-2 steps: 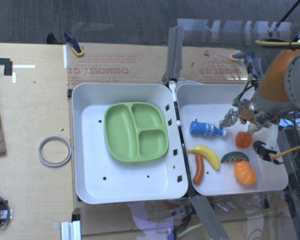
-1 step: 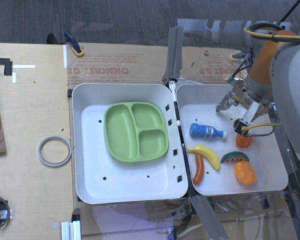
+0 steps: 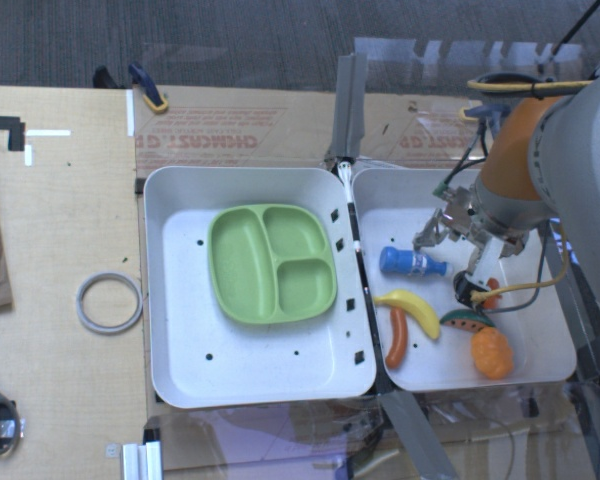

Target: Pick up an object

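Mirrored, unreadable red print on cardboard (image 3: 235,133) behind bins (image 3: 165,298).

My feed's evenly bright, soft overhead light. The white bins (image 3: 170,298) look nearly blown out, with faint shadows under the green tray (image 3: 273,263). Clear panel (image 3: 450,63) upper right catches glare. The arm (image 3: 570,158) at right looks soft.

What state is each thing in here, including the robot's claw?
gripper: fingers spread open, holding nothing, above the right bin
blue bottle: lying on its side
banana: lying flat
green divided plate: upright in left bin, compartments bare
orange: resting near the bin's front
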`<state>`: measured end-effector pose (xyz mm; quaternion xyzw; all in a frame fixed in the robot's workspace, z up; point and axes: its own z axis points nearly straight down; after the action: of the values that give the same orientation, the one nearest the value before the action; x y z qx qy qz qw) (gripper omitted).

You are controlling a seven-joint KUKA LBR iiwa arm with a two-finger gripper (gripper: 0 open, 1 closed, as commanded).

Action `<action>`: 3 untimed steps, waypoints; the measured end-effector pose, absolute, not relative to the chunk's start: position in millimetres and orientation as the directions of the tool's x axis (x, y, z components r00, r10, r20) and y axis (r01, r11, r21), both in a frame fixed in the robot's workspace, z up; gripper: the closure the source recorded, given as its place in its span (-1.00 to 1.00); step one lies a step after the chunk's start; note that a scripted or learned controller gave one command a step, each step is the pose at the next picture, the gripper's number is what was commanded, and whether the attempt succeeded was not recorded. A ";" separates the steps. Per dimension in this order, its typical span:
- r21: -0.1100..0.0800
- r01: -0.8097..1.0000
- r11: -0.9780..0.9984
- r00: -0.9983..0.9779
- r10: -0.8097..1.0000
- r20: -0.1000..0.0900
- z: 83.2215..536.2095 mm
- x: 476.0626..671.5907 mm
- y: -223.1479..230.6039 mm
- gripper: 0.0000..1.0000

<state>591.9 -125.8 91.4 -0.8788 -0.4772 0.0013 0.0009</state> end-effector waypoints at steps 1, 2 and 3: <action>-0.003 0.843 -0.537 0.537 0.843 -0.002 91.1 598.5 -107.1 -1.00; -0.001 0.817 -0.576 0.576 0.817 -0.002 91.5 629.8 -173.3 -1.00; -0.003 0.864 -0.503 0.503 0.864 -0.002 91.4 610.6 -129.2 -1.00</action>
<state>610.6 -129.2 91.4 -0.8668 -0.4986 0.0014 0.0009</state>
